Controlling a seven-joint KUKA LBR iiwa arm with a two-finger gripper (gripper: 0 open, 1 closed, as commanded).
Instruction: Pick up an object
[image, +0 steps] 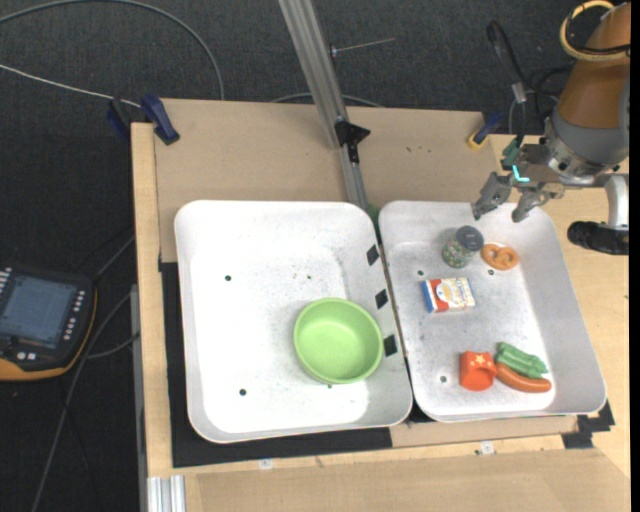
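The grey arm with the orange band enters from the right. Its two-finger jaws (508, 203) hang over the far edge of the right white bin (570, 300), fingers spread apart with nothing between them.

Right bin contents:
- small grey-green round jar (462, 246), just below the jaws
- orange ring-shaped piece (500, 257), just beside the jar
- red, white and blue carton (447, 294), mid-bin
- red block (477, 370), green toy vegetable (521, 359) and orange toy sausage (523, 380), clustered at the near edge

The left white bin (230, 300) holds a light green plastic bowl (338, 340). Both bins rest on the tan table (250, 150).
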